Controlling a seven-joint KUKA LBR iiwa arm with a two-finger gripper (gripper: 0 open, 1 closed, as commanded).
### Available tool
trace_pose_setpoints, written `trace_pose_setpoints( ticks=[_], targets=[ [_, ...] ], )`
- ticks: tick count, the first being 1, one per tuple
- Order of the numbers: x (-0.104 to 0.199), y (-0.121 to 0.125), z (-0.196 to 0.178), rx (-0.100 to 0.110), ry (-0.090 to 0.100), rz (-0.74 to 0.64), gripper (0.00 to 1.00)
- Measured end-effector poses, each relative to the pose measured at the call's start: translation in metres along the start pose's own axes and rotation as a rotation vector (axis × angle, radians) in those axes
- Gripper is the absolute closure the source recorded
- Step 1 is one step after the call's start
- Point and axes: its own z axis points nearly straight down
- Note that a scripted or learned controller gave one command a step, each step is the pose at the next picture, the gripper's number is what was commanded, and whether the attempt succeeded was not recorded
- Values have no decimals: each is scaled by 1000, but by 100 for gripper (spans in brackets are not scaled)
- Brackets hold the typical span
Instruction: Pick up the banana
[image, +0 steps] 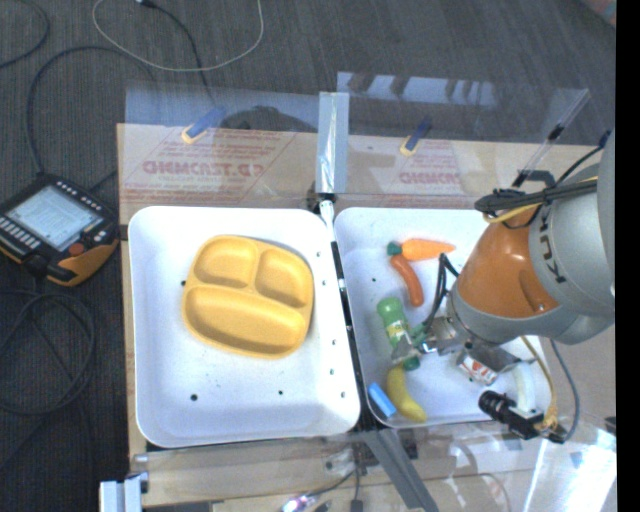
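Observation:
A small yellow banana (403, 392) lies near the front edge of the right bin (372, 240), its upper end under a green bottle (394, 322). My gripper (421, 343) hangs low over the bin just right of the bottle's lower end and slightly above the banana's top. The arm's orange band (505, 272) and grey body cover the bin's right half. The banana rests on the bin floor, apart from the gripper.
An orange carrot (426, 247) and a red-orange sausage (407, 279) lie at the back of the right bin. A blue block (381, 402) sits by the banana's left. A yellow divided tray (249, 294) sits in the left bin (160, 380).

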Motion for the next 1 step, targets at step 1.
trace_pose_setpoints(
  ticks=[1],
  targets=[
    [0, 0, 5, -4, -4, 176, 0]
  ],
)
